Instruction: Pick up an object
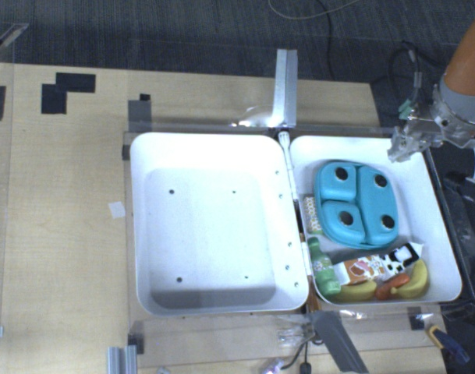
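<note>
A banana (393, 287) and a carton (362, 269) are lying along the near wall of the right bin (442, 232), with a blue tray (354, 203) sitting just behind them in the middle. Farther back, the end effector (403, 145) is hovering over the bin's far right corner, carrying nothing; whether it is spread I cannot tell. The left bin (206, 154) is sitting alongside on the table (58, 232).

Camera: single, fixed above the surface (58, 209), facing down at a slant, set at middling distance. Frame takes in both white bins, left bin (210, 224) central and right bin (436, 209) toward the right edge. Dark floor (182, 14) along the top
</note>
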`<move>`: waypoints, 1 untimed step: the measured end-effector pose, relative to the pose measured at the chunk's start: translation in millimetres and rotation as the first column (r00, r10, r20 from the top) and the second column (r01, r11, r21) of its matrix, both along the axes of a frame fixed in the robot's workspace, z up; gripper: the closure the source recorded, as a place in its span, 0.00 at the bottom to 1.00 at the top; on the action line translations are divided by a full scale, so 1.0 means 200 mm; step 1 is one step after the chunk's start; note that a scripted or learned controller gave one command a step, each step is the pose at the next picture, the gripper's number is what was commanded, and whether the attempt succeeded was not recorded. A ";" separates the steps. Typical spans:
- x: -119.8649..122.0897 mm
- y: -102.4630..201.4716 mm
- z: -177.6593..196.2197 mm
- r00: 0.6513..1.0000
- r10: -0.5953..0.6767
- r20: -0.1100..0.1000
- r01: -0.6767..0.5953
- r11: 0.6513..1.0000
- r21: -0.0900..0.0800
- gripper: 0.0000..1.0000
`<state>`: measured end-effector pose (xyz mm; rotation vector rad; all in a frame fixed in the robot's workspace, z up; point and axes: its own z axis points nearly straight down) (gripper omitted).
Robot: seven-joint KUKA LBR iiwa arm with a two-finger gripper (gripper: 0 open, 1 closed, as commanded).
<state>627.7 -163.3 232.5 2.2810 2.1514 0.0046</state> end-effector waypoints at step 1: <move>-0.48 0.00 -0.05 0.990 0.141 -0.001 -0.141 0.990 0.000 1.00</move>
